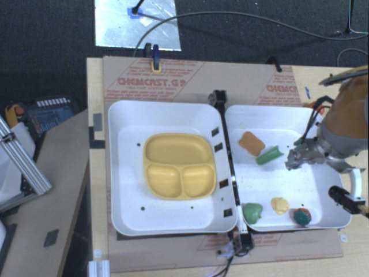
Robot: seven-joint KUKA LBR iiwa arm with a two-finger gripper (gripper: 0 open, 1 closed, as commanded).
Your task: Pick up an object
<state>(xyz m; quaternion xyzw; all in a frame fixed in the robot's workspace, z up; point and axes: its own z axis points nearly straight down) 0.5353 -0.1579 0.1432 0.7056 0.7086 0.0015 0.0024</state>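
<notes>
From the overhead camera, my arm (346,117) comes in from the right, its orange band sitting over the right bin (323,221). My claw (295,156) hangs over the middle of that bin, toward its right half. It is small and dark against the white floor, and I cannot tell how wide it stands or whether anything is in it.

The nearest thing to my claw is the green cylinder (269,154), lying tilted just to the left of the claw, close by, though I cannot tell if they touch. Touching the cylinder's upper left end is the orange-brown piece (251,142), a little farther from me toward the divider between the bins.

Along the near wall of the same bin lie three more things, all well apart from my claw: a green lump (252,212) in the near left corner, a small yellow piece (279,205) to its right, and a round green-and-red object (301,216) beyond that, almost straight below my claw in the picture.

The left bin (124,154) holds a yellow divided tray (179,165) with one long compartment on the far side and two smaller ones on the near side. It lies in the middle of that bin, across the divider from my claw.
</notes>
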